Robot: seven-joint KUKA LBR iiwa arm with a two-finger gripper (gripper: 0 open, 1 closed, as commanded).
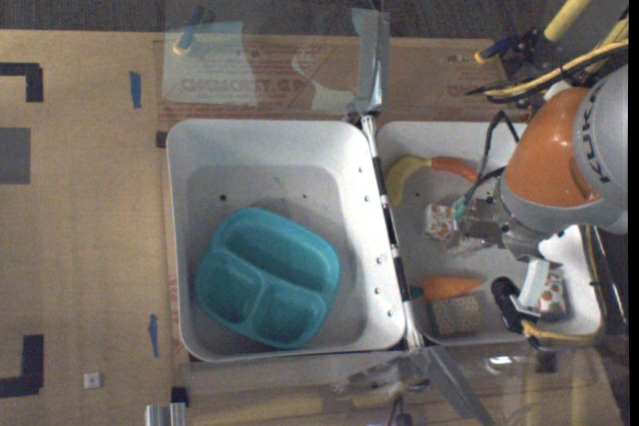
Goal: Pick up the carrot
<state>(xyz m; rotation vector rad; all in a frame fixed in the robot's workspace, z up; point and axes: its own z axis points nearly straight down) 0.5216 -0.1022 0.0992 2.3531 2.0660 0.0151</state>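
An orange carrot (pixel 451 287) lies flat near the front of the right bin (pixel 589 319), its thin end pointing left. My gripper (pixel 477 222) hangs over the middle of that bin, a little behind the carrot and apart from it. A small printed carton (pixel 439 219) sits right against the gripper's left side. The wrist hides the gripper's tip.
A yellow banana-like piece (pixel 404 177) and an orange-red piece (pixel 454 167) lie at the back of the right bin. A grey ridged block (pixel 457 314) rests just in front of the carrot. A teal divided plate (pixel 266 276) lies in the left bin (pixel 190 214).
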